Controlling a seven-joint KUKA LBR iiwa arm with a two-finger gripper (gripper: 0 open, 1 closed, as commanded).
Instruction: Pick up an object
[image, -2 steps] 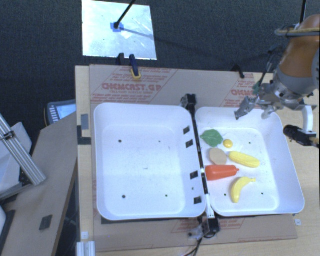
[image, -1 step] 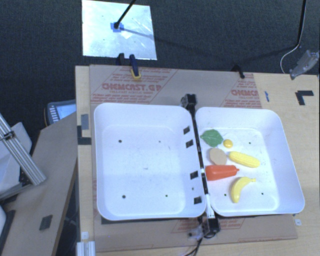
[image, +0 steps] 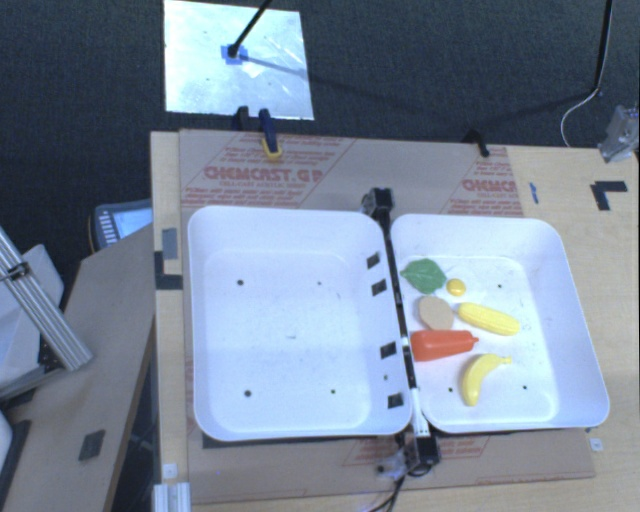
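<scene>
Toy foods (image: 462, 332) in right bin (image: 572, 300)

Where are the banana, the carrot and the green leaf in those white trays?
banana (image: 480, 377): camera view, middle of its curved yellow body.
carrot (image: 442, 344): camera view, middle of the orange body.
green leaf (image: 425, 273): camera view, centre of the leaf.

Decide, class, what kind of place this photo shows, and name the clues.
Probably a robotics lab test bench: two white bins clamped side by side on a board, toy food such as a banana and carrot, and cables trailing nearby.
</scene>
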